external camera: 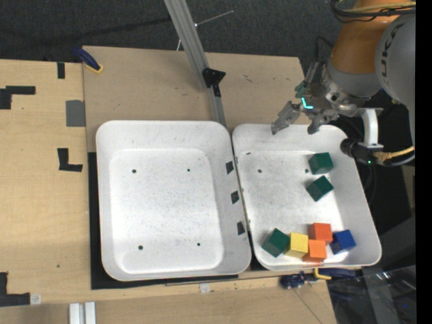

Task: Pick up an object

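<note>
My bench (pixel 155 79) was a light wooden board, its surface marked with black tape pieces (pixel 64 158) and one grey patch (pixel 75 113) toward the left. A black mat (pixel 94 275) lay under the two white bins (pixel 108 140), showing along their left and lower edges. A grey metal pole (pixel 189 29) crossed the bench at a slant from the top. Behind the bench, the floor (pixel 81 9) was dark grey. A blue and yellow clamp (pixel 88 59) sat at the board's upper left corner. Lighting was even.
</note>
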You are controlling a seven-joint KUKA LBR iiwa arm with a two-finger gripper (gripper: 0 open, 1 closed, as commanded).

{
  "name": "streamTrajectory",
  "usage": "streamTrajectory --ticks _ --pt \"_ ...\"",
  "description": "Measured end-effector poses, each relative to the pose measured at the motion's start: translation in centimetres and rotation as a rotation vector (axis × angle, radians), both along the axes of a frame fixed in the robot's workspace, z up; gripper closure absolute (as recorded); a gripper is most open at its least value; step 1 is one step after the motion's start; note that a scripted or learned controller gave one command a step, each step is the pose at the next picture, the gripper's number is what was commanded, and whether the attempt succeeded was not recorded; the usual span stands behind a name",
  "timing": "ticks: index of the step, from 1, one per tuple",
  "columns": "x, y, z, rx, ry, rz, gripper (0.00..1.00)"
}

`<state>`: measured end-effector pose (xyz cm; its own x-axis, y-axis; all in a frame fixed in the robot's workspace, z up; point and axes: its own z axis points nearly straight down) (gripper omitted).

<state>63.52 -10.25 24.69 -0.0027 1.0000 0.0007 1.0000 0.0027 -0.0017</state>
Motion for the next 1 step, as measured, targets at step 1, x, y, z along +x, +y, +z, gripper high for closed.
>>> streamTrajectory --ticks 1 --pt "-0.67 -0.49 -6.16 -0.002 0.006 -0.002 0.0"
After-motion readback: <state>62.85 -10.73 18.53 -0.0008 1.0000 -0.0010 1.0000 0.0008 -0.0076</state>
